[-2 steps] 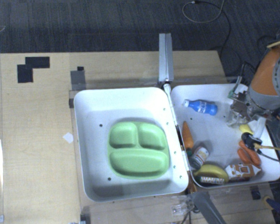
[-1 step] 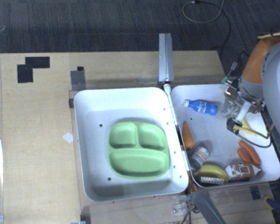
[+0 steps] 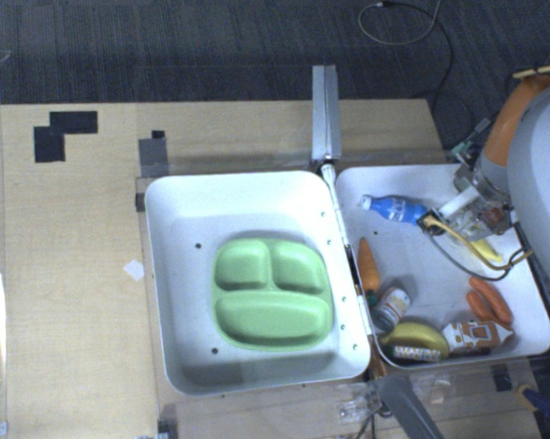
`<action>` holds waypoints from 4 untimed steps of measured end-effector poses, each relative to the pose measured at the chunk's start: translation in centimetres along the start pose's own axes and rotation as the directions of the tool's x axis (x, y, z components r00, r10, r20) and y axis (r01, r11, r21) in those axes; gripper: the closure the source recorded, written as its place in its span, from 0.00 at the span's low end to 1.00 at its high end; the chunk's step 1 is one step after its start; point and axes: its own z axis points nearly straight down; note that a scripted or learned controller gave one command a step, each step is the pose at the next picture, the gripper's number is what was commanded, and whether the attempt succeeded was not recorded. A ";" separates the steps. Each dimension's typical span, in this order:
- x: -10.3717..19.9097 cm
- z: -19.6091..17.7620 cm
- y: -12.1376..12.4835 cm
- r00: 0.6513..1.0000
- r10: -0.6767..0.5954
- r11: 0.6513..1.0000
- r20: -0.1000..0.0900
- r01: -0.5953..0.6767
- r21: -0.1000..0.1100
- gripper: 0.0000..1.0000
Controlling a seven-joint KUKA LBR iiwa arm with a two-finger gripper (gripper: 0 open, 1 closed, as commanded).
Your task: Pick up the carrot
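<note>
Where the right bin's (image 3: 546,331) left wall runs, the carrot (image 3: 367,266) lies; the pincer (image 3: 479,211), well apart, spread untellable.

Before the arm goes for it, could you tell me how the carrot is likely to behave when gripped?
The carrot looks stiff and tapered, so it may slide toward its thin end. It lies along the bin wall, leaving little room on that side. Being round, it could roll toward the can if nudged.
</note>
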 end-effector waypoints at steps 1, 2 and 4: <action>-1.2 -8.7 0.3 0.984 -0.177 0.984 0.003 0.177 0.000 1.00; -3.0 -1.8 -0.2 0.980 0.201 0.980 -0.008 -0.201 0.001 1.00; 5.3 0.1 -2.7 0.974 0.227 0.974 0.001 -0.227 0.000 1.00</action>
